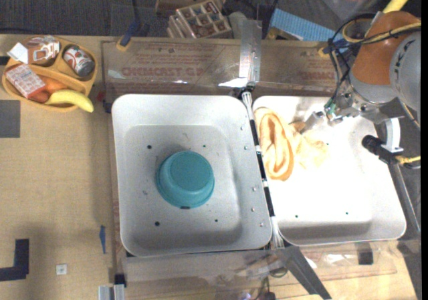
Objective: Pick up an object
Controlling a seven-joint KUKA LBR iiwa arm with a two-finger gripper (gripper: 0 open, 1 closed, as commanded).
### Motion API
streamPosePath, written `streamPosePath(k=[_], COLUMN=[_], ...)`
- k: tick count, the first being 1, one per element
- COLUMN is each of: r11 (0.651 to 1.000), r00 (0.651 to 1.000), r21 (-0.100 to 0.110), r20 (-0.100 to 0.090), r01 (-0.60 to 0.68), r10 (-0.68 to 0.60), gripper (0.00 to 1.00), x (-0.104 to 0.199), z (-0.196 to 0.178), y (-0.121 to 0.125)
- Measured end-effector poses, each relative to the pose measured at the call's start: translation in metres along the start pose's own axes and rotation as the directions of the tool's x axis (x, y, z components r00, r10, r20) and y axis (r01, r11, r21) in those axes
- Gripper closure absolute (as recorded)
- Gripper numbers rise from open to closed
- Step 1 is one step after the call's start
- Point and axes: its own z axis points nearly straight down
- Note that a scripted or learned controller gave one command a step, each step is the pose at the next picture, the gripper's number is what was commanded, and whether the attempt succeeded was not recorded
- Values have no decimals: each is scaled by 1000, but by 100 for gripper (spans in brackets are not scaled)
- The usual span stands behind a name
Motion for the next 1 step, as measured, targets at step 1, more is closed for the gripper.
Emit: streamPosePath(k=[1], r11=[999], r00=[999], r21=[-5], r20=[4], r01=[35], r10=[-35], gripper=[0], x=[43], z=[-1], y=[-17])
